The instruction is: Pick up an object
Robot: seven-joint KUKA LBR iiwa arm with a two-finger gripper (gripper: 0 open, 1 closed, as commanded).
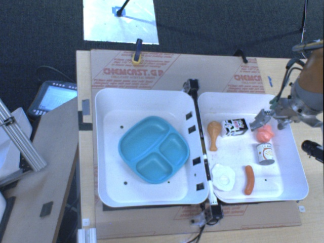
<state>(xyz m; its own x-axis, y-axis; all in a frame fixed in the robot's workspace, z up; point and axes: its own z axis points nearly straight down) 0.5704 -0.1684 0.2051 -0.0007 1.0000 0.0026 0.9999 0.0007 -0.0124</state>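
Fixed overhead cam, looking down at a slant on bench [167, 65] w/ both bins inside the frame. Left bin [109, 151] sits centre-left, right bin [291, 181] centre-right, divider between them running roughly vertical and leaning slightly, near mid-frame. Far edge of bench toward top, near edge toward bottom. Set back enough to take in dark floor [40, 29] beyond bench at top and left, plus a side table [55, 151] at lower left. Arm [309, 82] entering from right edge, cropped there. One view, so no overlap w/ another.
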